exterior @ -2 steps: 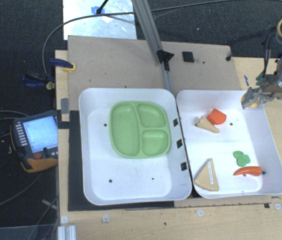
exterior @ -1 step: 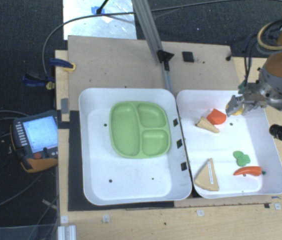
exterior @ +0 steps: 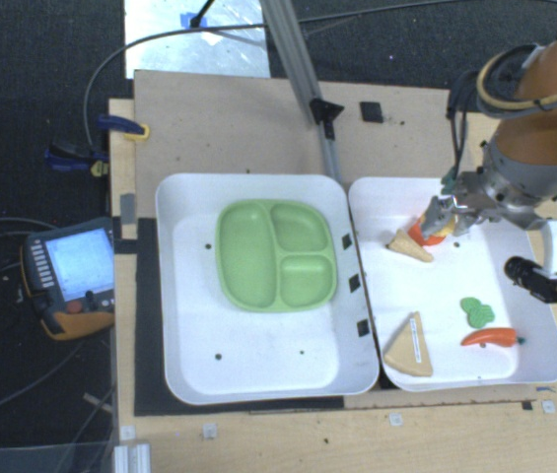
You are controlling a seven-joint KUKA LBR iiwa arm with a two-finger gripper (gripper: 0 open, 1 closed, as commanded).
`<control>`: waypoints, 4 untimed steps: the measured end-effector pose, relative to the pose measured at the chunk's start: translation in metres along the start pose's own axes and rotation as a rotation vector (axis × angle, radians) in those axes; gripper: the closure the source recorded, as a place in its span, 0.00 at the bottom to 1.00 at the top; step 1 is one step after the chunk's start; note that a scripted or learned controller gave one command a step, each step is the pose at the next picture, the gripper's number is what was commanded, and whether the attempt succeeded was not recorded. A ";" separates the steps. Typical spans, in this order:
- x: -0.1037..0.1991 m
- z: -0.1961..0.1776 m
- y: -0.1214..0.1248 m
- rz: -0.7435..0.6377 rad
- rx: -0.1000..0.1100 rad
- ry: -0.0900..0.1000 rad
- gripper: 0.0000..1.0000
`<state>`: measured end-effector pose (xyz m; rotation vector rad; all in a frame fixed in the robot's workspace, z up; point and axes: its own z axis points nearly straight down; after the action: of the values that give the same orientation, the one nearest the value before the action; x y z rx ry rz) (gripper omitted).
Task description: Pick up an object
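Your pincer (exterior: 443, 217) sits low in the right bin (exterior: 554, 363), over a small orange-red piece (exterior: 422, 233) touching a tan wedge (exterior: 410, 249); you cannot tell how it is set. Watch for it catching both pieces or nudging them apart. The sandwich slice (exterior: 410, 346), the green piece (exterior: 476, 312) and the carrot (exterior: 490, 338) lie nearer, well apart.

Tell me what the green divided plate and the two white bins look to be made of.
Green plate: probably moulded plastic, matte to slightly satin; uniform colour, rounded rims, three pressed-in compartments. White bins, left bin and right bin: likely thin plastic too, smooth with a soft sheen; rounded corners, shallow curved walls. Neither material can be confirmed from the look alone.
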<state>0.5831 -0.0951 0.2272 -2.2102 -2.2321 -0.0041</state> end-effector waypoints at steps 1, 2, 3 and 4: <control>0.047 -0.004 -0.006 0.000 0.001 0.000 1.00; 0.093 0.007 -0.023 0.000 0.003 0.000 1.00; 0.142 -0.003 -0.034 -0.001 0.001 0.001 1.00; 0.185 -0.005 -0.060 0.000 0.003 0.001 1.00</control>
<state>0.5217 0.0892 0.2325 -2.2080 -2.2308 -0.0015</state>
